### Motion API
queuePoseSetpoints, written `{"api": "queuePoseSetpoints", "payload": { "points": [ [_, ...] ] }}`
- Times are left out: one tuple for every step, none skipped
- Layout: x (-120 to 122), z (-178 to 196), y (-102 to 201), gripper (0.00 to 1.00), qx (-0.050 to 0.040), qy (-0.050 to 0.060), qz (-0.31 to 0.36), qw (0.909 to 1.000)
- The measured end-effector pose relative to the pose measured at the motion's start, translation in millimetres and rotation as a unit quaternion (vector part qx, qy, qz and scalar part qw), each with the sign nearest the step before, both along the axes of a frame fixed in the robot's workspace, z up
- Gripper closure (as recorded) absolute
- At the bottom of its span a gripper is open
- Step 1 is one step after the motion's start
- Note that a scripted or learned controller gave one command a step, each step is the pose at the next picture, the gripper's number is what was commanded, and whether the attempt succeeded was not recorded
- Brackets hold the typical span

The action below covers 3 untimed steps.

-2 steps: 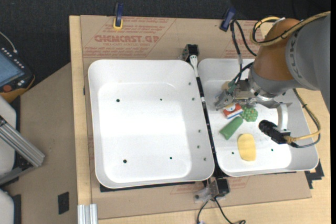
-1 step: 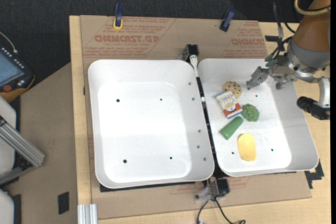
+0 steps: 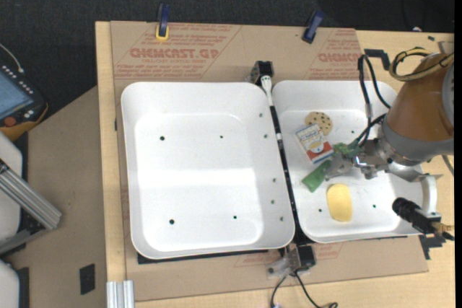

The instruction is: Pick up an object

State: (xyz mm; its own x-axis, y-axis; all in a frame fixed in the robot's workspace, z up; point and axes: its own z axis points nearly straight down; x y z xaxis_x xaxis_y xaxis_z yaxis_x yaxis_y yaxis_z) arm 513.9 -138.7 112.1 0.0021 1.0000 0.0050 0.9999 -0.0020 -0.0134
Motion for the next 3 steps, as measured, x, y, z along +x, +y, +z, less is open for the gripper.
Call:
{"api": "queuePoseSetpoints", "payload": {
  "points": [
    [5.9,13.8,-1.6,1.0,-0.0028,-0.008,0.0,1.0],
    [27.5,106.3,77.4,1.0,-0.0015,-0.013,0.006,0.9999],
    [53.4,151.7,155.9,1.0,-0.0011,-0.011,0.006,0.9999]
  ]
}}
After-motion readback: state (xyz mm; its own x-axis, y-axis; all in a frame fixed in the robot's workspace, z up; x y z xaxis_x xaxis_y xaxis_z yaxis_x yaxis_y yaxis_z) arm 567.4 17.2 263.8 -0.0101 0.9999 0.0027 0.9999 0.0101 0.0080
